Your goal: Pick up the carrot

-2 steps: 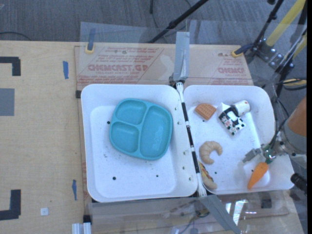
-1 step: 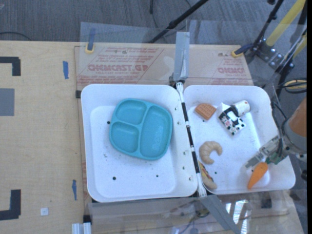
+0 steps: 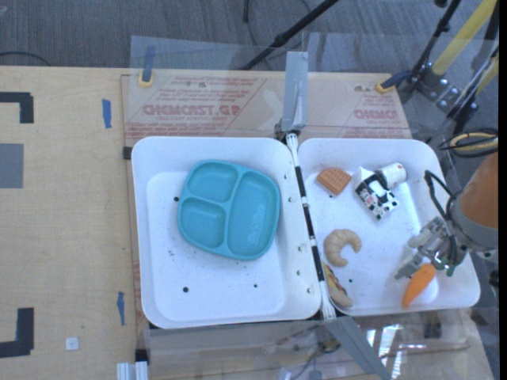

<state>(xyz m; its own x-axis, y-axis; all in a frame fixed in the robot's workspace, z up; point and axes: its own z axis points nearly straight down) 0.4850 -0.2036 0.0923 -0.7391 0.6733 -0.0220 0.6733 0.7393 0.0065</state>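
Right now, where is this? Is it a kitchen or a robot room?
Probably a robot test lab, not a kitchen. A robot arm reaches over two white bins on a bench; the carrot and croissant look like toys, and stands and cables crowd the floor.

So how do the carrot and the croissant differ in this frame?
The carrot is orange and tapered, roughly straight; the croissant is pale tan and curved into a crescent. The carrot lies at the right bin's near right corner, right under the gripper; the croissant lies nearer the divider, apart from the gripper. Both rest on the floor of the right bin.
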